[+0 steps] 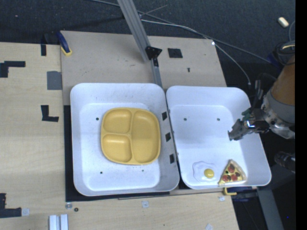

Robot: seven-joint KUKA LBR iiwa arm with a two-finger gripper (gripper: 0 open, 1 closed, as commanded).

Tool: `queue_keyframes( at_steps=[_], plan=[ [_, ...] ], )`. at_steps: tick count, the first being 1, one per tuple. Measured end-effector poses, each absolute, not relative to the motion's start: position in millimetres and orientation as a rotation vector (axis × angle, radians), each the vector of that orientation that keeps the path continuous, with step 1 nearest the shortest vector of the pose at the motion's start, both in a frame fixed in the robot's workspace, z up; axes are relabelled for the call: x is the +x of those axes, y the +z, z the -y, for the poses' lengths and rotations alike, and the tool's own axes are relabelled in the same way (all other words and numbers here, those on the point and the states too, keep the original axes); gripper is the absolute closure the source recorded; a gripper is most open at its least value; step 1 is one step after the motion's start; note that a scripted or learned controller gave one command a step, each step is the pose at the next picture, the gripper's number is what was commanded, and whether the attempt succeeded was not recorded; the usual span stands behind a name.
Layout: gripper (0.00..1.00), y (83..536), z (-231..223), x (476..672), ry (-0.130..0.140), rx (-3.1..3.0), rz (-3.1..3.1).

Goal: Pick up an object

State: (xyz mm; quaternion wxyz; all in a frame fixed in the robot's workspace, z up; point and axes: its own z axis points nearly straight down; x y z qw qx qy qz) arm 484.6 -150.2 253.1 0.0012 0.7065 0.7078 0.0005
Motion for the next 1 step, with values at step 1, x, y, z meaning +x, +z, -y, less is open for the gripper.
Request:
queue_keyframes(
  at_steps=[1],
  plan=[
    [1.00,239.1,103.5,498.9,-0.003,2.218,-2.229]
  ],
)
